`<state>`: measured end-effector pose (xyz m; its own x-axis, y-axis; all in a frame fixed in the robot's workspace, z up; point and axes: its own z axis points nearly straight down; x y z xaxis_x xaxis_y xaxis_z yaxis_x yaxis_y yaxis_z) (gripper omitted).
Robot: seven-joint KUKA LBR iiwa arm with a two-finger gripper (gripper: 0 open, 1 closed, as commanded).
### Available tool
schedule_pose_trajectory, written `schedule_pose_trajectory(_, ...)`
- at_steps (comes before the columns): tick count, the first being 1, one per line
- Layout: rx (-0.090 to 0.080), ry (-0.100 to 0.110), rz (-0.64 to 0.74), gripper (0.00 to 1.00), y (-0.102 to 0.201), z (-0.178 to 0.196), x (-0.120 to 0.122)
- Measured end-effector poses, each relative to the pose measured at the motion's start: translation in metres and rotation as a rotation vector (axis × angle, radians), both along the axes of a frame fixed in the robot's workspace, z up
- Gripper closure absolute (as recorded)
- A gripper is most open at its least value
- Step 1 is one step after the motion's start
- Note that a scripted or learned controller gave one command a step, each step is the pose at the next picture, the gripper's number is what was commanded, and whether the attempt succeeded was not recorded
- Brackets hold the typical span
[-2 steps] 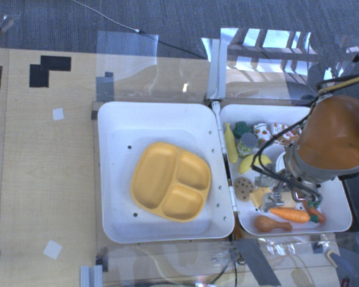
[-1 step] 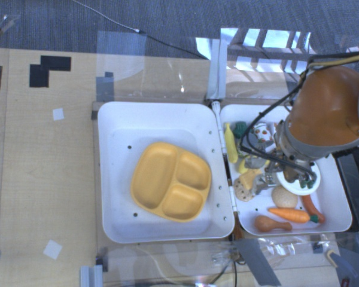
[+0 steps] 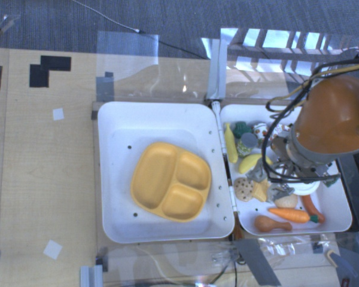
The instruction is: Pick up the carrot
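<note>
The carrot [image 3: 291,215], orange with a small green top at its right end, lies flat near the front of the right bin [image 3: 346,220]. My gripper [image 3: 276,181] hangs just behind it, below the arm's orange band [image 3: 336,117], over the middle of that bin. Its tips sit among the toy foods, a little up and left of the carrot, and nothing shows held between them.
Around the carrot lie a brown drumstick [image 3: 271,224], a reddish sausage [image 3: 312,207], a cookie [image 3: 244,188], a cheese wedge [image 3: 261,191], a yellow corn cob [image 3: 230,143] and a green piece [image 3: 242,128]. The left bin [image 3: 116,130] holds a yellow divided plate [image 3: 170,180].
</note>
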<state>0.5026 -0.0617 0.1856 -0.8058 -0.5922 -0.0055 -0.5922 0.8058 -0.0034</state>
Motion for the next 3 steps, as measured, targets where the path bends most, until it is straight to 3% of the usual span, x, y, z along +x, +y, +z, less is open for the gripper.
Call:
schedule_pose_trajectory(1, -0.002, -0.005, 0.030, 1.00, -0.051, 0.017, 0.052)
schedule_pose_trajectory(2, 0.000, -0.004, 0.033, 0.00, -0.048, 0.017, 0.052)
schedule_pose_trajectory(3, 0.002, 0.004, -0.015, 0.00, -0.021, -0.054, 0.008)
